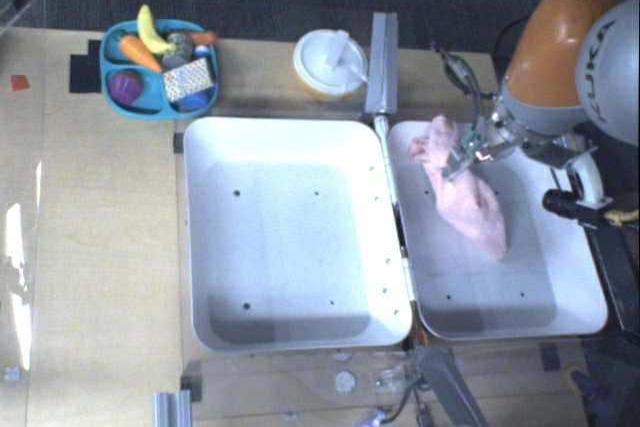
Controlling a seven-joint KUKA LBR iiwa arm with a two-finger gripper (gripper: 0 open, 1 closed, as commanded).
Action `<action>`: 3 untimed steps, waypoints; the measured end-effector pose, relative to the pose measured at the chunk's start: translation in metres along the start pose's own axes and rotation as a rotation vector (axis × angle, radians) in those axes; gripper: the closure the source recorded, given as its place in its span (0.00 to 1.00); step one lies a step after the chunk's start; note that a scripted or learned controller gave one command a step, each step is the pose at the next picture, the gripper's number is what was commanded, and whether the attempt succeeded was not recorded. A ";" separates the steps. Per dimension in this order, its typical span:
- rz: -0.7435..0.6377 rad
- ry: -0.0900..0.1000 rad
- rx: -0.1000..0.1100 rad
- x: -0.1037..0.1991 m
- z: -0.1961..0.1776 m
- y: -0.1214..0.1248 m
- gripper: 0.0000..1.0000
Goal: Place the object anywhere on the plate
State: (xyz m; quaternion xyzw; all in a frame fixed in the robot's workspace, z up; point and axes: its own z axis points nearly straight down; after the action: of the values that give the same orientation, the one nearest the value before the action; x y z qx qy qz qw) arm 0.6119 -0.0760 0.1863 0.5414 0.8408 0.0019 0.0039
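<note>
Tool (468,155) on pink cloth (467,198) near right bin (560,315) far edge, grasp step, finger state unclear; next lift toward plate.

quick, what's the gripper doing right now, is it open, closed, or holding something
Gripper: over the pink cloth in the right bin; whether it is open, closed or holding the cloth cannot be told.
</note>
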 end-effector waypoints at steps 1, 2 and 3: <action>-0.008 -0.002 -0.003 0.000 -0.040 0.004 1.00; -0.414 -0.002 -0.004 0.043 -0.050 0.025 1.00; -0.816 -0.001 -0.006 0.095 -0.040 0.045 1.00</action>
State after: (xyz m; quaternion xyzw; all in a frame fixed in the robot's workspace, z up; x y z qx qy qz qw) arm 0.6130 0.0291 0.2264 0.1632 0.9866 0.0022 0.0061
